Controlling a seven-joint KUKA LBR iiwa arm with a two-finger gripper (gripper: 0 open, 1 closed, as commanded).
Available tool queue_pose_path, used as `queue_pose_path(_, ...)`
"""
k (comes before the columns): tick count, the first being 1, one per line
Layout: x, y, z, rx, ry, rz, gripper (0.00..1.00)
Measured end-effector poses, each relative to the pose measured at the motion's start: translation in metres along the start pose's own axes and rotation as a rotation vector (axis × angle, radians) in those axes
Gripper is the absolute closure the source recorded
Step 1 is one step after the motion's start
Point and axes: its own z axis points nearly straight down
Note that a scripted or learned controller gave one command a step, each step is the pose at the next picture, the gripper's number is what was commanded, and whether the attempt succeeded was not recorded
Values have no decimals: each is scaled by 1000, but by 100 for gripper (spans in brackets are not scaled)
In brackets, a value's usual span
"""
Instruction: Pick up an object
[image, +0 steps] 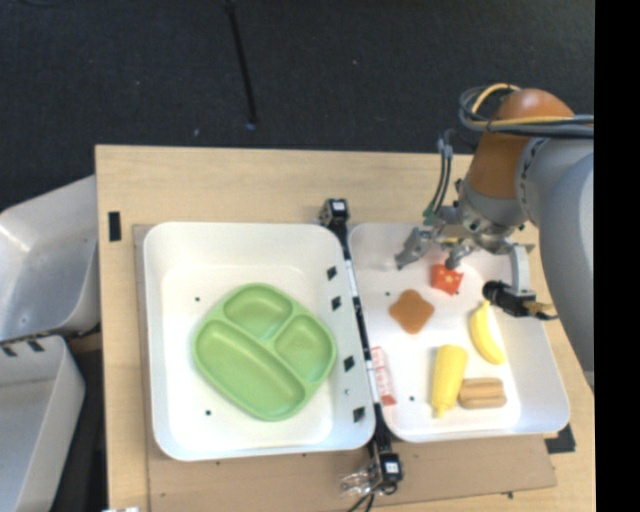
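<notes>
Over the right bin: gripper (432, 252), fingers spread wide, holding nothing.
Nearest item: red object (447, 279), just beside one fingertip; contact unclear.
Left bin: green divided plate (263, 349).

Glossy plastic bins (170, 420), wooden bench (125, 190)

Tray (264, 350) in left bin (160, 300) (centred)
</notes>
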Motion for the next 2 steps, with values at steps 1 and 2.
queue_pose_path(1, -2, 0, 15, -1, 0, 0, 0)
queue_pose_path(2, -3, 1, 3, -5, -2, 0, 100)
